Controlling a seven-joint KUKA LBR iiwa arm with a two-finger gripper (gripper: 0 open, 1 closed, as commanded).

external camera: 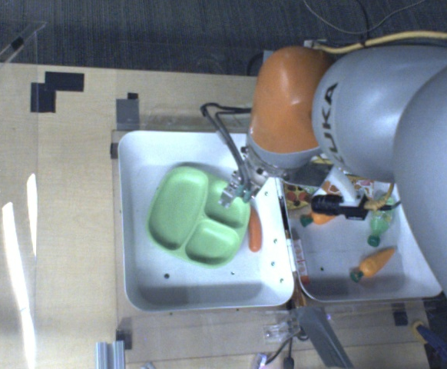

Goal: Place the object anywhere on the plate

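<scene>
One orange carrot (254,234) lies on the left bin (143,283) floor just beside the green divided plate's (197,215) right edge, not on it; the gripper (237,191) hovers over that edge, jaw state cannot be told, so grasp-and-lift onto the plate seems next.
</scene>
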